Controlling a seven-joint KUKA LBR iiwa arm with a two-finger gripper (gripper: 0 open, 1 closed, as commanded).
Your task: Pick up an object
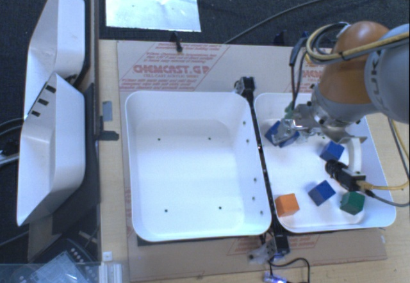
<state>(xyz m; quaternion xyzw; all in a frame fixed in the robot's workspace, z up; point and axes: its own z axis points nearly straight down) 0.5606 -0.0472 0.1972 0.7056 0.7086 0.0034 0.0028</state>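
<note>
One blue block lies tilted, pinched by gripper fingers, right bin.

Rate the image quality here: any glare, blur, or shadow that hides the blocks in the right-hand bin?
Camera view: lighting is even and soft; the white plastic right bin looks bright but not blown out. The orange cube, green cube and loose blue cubes stay readable, if slightly soft. The hand and the blue object beneath it blur together, and the grey arm hides the bin's far corner.
</note>
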